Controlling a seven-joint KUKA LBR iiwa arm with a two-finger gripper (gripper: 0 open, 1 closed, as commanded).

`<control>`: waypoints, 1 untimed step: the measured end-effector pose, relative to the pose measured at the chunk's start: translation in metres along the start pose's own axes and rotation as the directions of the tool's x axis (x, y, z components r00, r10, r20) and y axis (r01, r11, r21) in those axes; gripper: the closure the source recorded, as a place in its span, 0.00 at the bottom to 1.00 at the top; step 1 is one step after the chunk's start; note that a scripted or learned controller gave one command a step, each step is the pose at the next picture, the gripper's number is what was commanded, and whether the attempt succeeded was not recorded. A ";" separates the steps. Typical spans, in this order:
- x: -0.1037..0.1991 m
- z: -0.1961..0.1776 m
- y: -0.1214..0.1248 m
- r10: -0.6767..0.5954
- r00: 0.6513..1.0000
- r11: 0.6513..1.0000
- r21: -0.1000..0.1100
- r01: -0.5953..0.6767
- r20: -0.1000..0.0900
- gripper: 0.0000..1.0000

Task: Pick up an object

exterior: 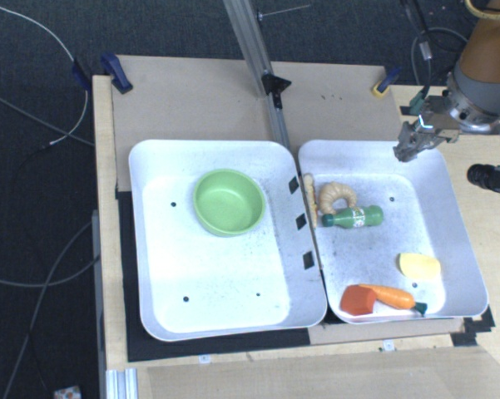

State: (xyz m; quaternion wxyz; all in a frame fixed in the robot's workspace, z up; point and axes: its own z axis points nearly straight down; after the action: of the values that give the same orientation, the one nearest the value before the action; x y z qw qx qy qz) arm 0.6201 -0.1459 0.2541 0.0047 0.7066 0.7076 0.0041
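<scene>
Look at the worktop [191, 98]: you have a flat, pale tan board with blue clamps at its far corners, and on it two shallow white bins with rounded corners and faintly speckled floors, set side by side and touching along their inner edges. In the left bin [162, 306] you see a single round, light green bowl [228, 201], smooth and matte, sitting toward the far middle. The right bin [457, 248] holds the things you could pick: a small green bottle [352, 217] lying on its side with a white label band, its neck pointing left; just beyond and touching it, a tan, curved bread-like piece [337, 194] arched like a horseshoe; at the bin's left wall, a slim beige stick shape [309, 198] running near to far. Toward the near right you find a smooth pale yellow lump [419, 265], and nearer still an orange carrot [389, 297] with a dark green stub at its right end, lying across a reddish-orange wedge [358, 302] at the near edge. The gripper [413, 145], dark grey metal below the orange band, hangs over the far right corner of the right bin, well apart from every object; you cannot tell from this angle how its jaws stand, and nothing shows between them.
</scene>
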 end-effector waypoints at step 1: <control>0.000 0.002 0.001 0.000 1.000 1.000 0.007 0.000 0.000 1.00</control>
State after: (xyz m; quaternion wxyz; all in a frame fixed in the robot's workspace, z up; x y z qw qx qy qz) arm 0.6212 -0.1456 0.2519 0.0023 0.7066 0.7076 0.0016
